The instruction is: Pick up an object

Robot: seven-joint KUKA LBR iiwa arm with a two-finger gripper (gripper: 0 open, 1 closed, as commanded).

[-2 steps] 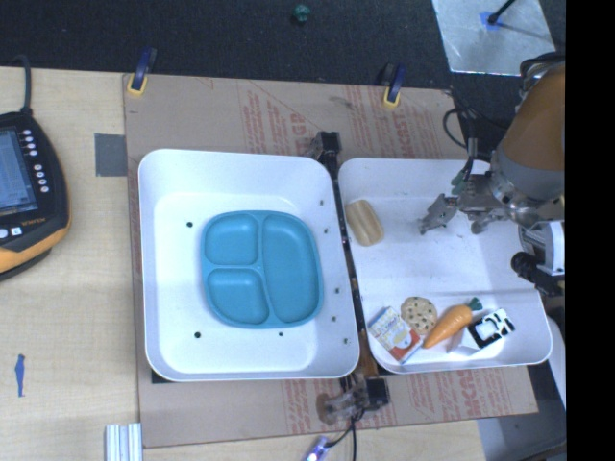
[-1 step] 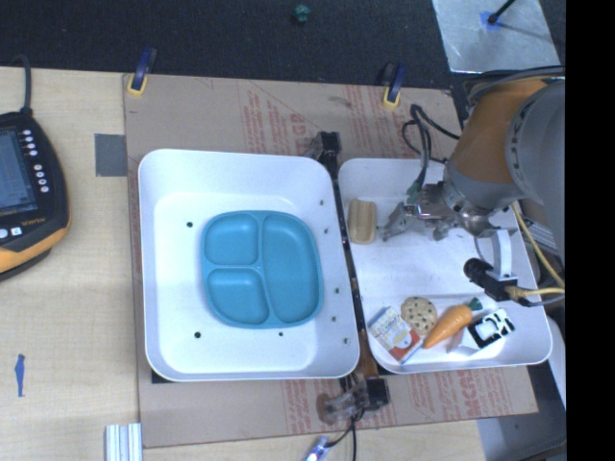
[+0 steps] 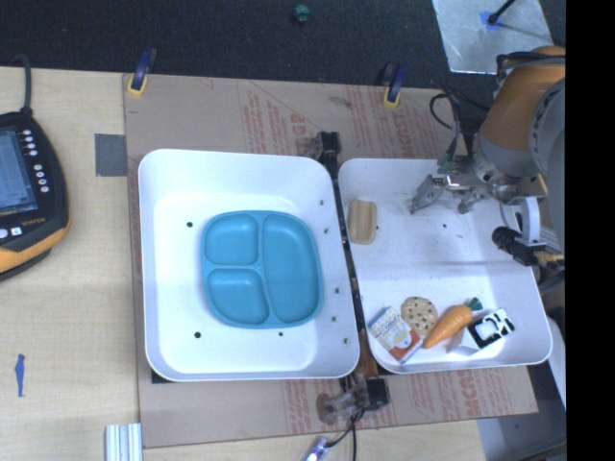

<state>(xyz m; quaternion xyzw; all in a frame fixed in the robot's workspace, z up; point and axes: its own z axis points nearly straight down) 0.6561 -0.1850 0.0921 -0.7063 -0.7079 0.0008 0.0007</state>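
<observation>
Camera view shows your gripper point(image 3: 447, 197) splayed wide, holding nothing, over bare floor of the right white bin point(image 3: 423, 248). The orange plastic carrot point(image 3: 448, 325) lies well apart, so closing here risks grabbing air.

Two bins side by side mid-frame: left bin point(image 3: 154, 257) holding a divided tray point(image 3: 261, 267) at its centre. In the right bin point(image 3: 423, 248), a small block point(image 3: 362, 221) against the left wall; along the lower edge, from left: packet point(image 3: 391, 332), cookie point(image 3: 418, 311), carrot point(image 3: 449, 325), small toy point(image 3: 491, 327). Gripper point(image 3: 444, 192) over the upper right part of the right bin. Handheld controller point(image 3: 27, 195) at far left of frame.
</observation>
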